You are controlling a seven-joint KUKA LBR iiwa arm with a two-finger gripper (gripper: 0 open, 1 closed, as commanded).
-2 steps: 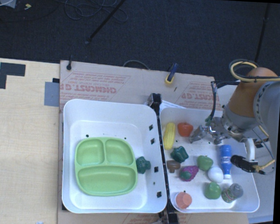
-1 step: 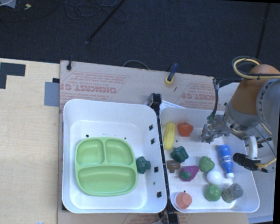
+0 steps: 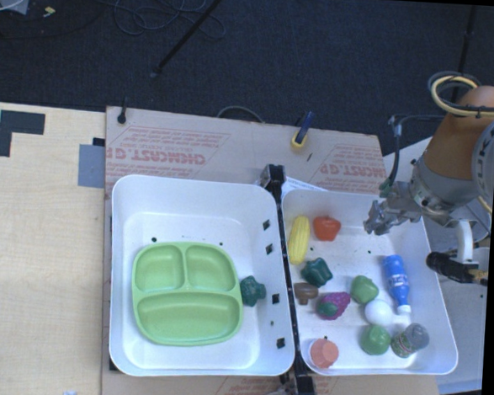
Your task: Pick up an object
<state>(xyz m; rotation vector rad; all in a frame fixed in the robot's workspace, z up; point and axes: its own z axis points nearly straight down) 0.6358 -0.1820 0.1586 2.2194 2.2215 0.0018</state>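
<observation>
My gripper hangs over the upper right part of the right bin, with nothing visible between its fingers. Below and left of it lie a red-orange pepper, a yellow corn cob, a dark green toy, a brown piece and a purple piece. A blue bottle lies below the gripper, beside a green ball, a white ball, another green piece, a grey object and an orange disc.
The left bin holds a light green divided plate and a dark green toy by its right wall. A black divider runs between the bins. Cardboard lies behind them.
</observation>
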